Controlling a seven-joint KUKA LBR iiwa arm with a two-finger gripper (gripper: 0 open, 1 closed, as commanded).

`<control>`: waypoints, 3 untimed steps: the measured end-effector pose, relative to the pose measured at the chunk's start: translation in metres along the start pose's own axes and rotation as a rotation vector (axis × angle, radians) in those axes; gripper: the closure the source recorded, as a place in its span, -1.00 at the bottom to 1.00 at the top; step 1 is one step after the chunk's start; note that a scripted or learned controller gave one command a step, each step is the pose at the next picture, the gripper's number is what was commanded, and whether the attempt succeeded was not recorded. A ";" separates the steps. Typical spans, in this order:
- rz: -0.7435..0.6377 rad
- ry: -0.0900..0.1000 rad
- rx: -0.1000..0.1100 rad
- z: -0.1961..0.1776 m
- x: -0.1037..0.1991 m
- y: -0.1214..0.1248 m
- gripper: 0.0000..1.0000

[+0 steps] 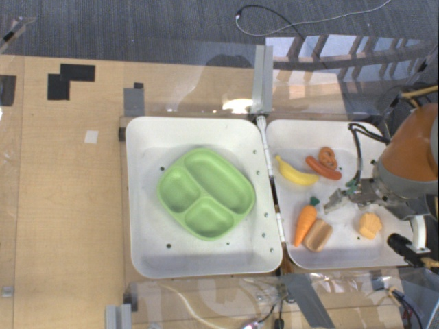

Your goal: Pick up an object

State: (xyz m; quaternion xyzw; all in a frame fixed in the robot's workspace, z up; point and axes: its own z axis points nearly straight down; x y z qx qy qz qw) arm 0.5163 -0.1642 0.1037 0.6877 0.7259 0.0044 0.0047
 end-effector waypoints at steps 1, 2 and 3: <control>0.421 -0.001 0.012 -0.024 0.082 -0.019 -1.00; 0.299 -0.002 0.010 -0.015 0.047 -0.015 -1.00; 0.128 -0.002 0.002 0.013 0.068 -0.008 -1.00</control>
